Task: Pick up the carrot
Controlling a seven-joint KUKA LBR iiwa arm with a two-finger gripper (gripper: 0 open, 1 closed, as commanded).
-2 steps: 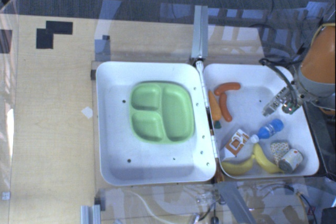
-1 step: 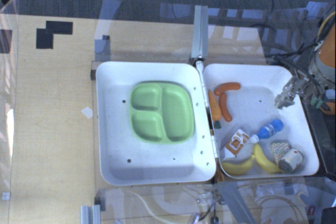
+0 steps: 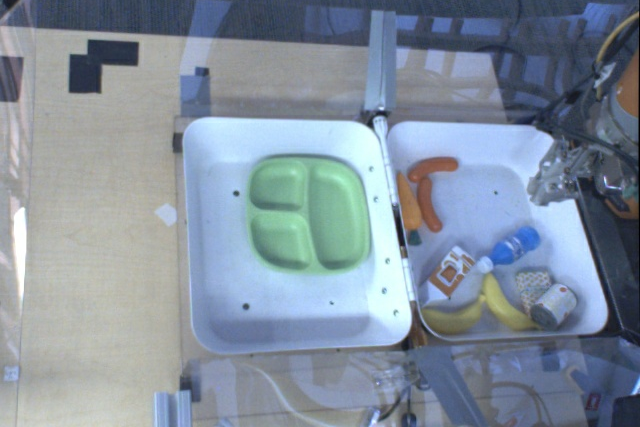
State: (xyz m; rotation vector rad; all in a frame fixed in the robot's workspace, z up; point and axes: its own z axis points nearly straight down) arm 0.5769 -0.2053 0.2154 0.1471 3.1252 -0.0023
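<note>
Slim orange carrot (image 3: 408, 205) against left wall of right shallow white bin (image 3: 590, 265), beside two reddish sausages (image 3: 430, 187). Metal two-finger gripper (image 3: 556, 177) well apart, over right rim; grip state unclear.

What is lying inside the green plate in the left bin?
Nothing lies in the green plate: all three compartments show bare. It covers the middle of the left bin floor, so whatever is under it stays hidden. The carrot is in the right bin.
</note>
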